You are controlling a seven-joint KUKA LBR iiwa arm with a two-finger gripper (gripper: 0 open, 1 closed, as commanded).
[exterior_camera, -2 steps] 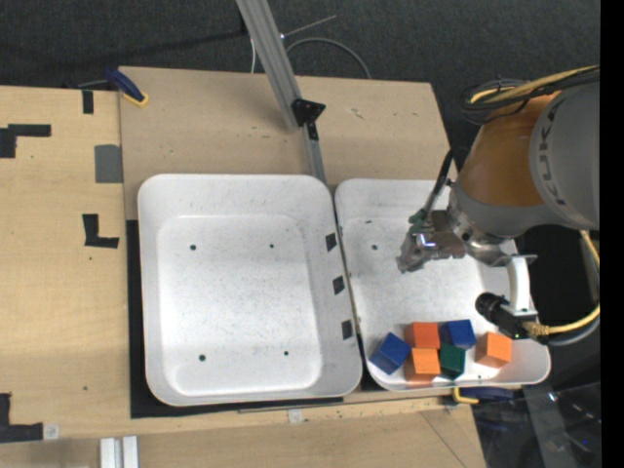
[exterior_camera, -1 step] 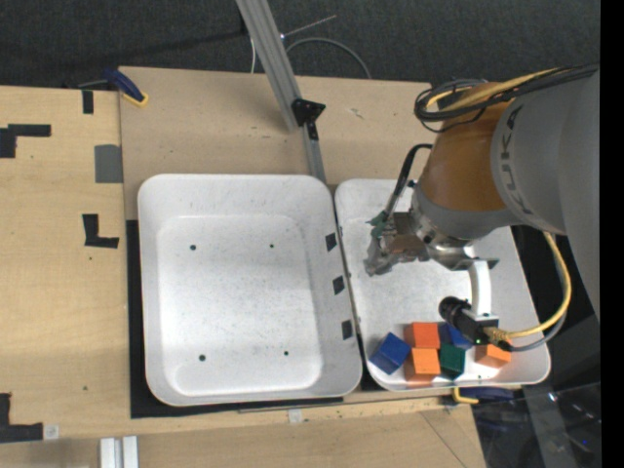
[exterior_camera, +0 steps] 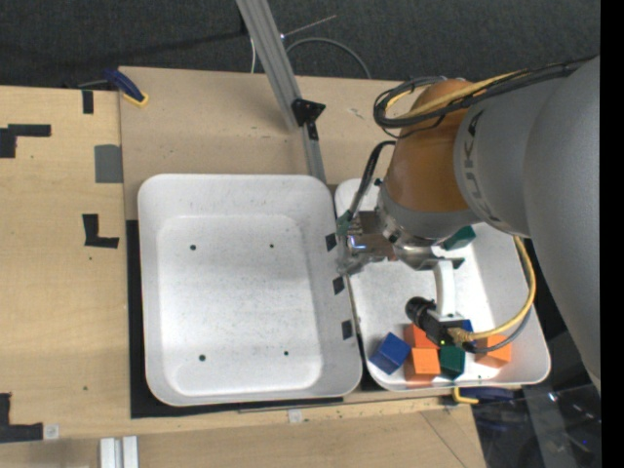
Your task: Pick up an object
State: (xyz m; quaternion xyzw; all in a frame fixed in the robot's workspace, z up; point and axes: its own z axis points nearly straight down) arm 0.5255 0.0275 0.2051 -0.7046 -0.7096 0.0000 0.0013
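- Grey arm with an orange band [exterior_camera: 429, 154] reaches in from the right over the right shallow white bin [exterior_camera: 522, 359]
- End effector [exterior_camera: 359, 245] sits at that bin's left edge, beside the rim of the left shallow white bin [exterior_camera: 234, 291]; whether it is released or clenched cannot be told
- Task objects lie clustered in the right bin's near corner, apart from the end effector: a blue block [exterior_camera: 391, 352], an orange block [exterior_camera: 425, 361], a dark green block [exterior_camera: 452, 361]
- Both bins rest on the pale wooden tabletop [exterior_camera: 58, 261]
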